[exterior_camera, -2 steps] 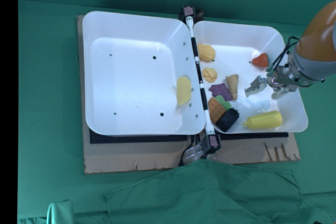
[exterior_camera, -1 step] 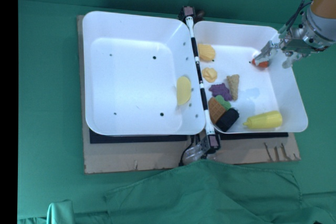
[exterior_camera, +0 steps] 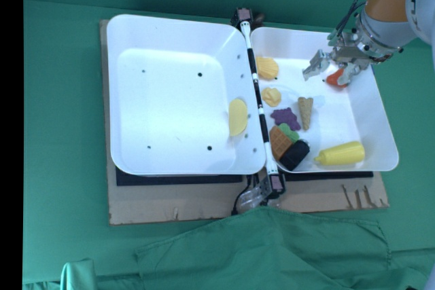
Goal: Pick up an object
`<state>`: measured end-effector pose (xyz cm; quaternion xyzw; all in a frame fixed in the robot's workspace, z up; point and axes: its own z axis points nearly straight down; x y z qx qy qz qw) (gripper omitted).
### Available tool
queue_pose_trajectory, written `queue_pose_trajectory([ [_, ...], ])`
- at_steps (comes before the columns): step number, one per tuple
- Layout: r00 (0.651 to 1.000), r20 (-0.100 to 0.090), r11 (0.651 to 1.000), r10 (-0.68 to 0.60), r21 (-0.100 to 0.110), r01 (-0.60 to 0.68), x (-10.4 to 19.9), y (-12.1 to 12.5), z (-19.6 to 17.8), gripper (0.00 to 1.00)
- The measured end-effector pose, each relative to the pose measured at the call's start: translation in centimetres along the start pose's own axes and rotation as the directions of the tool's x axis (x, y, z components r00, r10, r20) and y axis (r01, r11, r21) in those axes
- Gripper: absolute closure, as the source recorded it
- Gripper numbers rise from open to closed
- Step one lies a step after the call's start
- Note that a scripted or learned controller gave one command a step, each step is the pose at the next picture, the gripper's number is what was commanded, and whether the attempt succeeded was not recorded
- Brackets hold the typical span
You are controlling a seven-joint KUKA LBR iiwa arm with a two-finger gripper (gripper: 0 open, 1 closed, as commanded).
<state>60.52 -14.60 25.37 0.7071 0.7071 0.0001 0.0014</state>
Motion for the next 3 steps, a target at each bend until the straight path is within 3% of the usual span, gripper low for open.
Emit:
queue_pose_trajectory([
  [1, 1.0, 0.0, 1.0, 0.002, 0.0, -0.002, 1.6, 0.0, 1.0, 0.0],
  [3, 1.0, 0.001, 1.0, 0.004, -0.001, -0.004, 0.2, -1.1, 2.1, 0.0],
])
